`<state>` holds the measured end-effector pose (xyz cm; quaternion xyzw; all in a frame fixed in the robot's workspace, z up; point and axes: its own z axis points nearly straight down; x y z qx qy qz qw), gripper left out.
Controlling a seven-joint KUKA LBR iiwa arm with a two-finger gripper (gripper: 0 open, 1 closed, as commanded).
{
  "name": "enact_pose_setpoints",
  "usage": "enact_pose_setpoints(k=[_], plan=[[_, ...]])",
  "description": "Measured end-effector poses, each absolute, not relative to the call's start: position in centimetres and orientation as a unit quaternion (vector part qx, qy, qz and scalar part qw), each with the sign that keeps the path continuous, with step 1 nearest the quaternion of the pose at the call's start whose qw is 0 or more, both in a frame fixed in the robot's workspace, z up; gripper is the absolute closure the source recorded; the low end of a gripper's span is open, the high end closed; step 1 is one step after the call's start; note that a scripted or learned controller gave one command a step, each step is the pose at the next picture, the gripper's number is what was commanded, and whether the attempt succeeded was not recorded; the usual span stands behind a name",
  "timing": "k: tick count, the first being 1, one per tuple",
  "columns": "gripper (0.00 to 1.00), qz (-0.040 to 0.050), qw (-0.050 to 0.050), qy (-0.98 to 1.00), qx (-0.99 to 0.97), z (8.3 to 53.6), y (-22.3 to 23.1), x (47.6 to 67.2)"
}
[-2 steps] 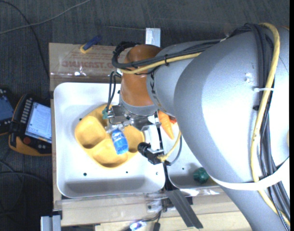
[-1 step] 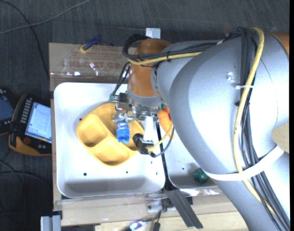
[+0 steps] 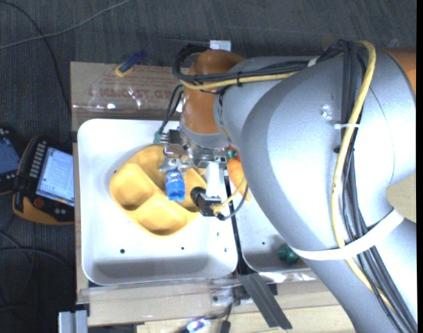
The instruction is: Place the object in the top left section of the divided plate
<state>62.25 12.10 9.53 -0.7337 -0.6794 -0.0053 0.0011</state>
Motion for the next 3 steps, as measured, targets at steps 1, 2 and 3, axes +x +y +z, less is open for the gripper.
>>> enact_pose_setpoints(k=[1,2,3], plan=[[1.00,0.0016,0.000,-0.795,-0.607,18.3,8.0,56.3],[1.00,0.0021,0.002,-0.762,-0.647,13.5,14.0,55.6],[1.00,-0.0072,-0.006,-0.771,-0.636,9.5,10.8,60.7]])
